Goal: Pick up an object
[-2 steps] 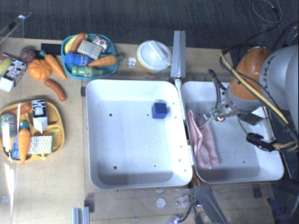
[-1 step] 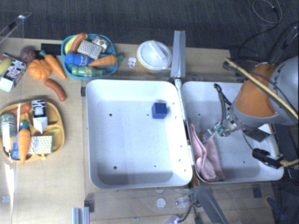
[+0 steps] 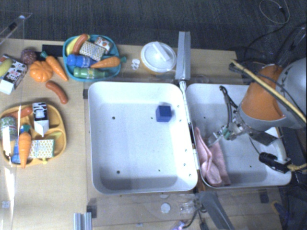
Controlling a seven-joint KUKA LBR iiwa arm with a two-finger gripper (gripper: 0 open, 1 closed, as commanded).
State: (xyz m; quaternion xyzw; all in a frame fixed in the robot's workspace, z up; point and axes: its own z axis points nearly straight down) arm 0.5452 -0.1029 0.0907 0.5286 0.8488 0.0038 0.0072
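A small blue cube [image 3: 164,113] lies in the left white bin [image 3: 120,176], towards its upper right. A pink cloth [image 3: 211,160] lies crumpled along the left wall of the right white bin [image 3: 249,176]. My gripper [image 3: 225,133] hangs low in the right bin, just above and to the right of the cloth's upper end. I cannot tell whether it touches the cloth. The grey arm with its orange band [image 3: 260,102] reaches in from the right and hides part of the bin floor.
A metal divider [image 3: 183,56] stands between the bins at the back. A white lidded bowl [image 3: 158,57], a blue tray of toy food [image 3: 92,57] and a yellow tray of toy food [image 3: 33,134] sit outside the bins at the left. Cables run at the right.
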